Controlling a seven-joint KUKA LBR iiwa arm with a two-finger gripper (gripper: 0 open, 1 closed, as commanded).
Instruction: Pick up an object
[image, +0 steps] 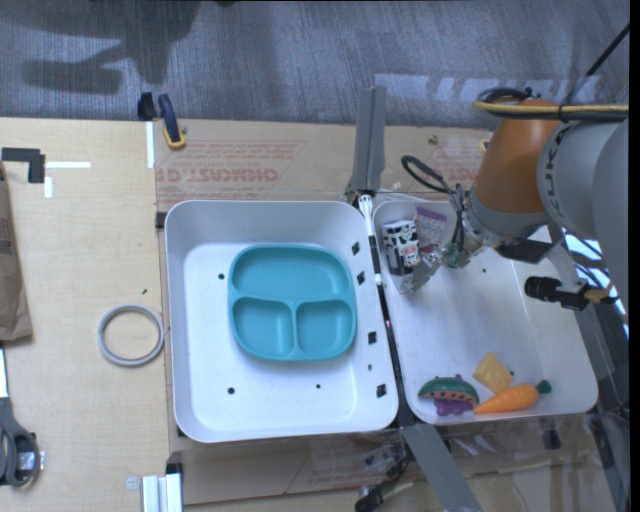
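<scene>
Reaching in from your right, the arm has its tool (440, 258) low in the far left corner of the right bin (480, 310), beside a small black-and-white patterned cup (400, 243) that stands upright against the wall, mouth up, long axis vertical. You cannot tell whether the tool is clenched or released, because clutter hides it. The carrot (510, 398) lies along the near wall, tip pointing left.

Tape ring (131, 334): lay on the table (80, 250), left of the bins.
Clamp (170, 120): sat at the table's far edge.
Scissors (18, 450): lay at the near left corner.
Floor (300, 50): grey carpet beyond.
</scene>
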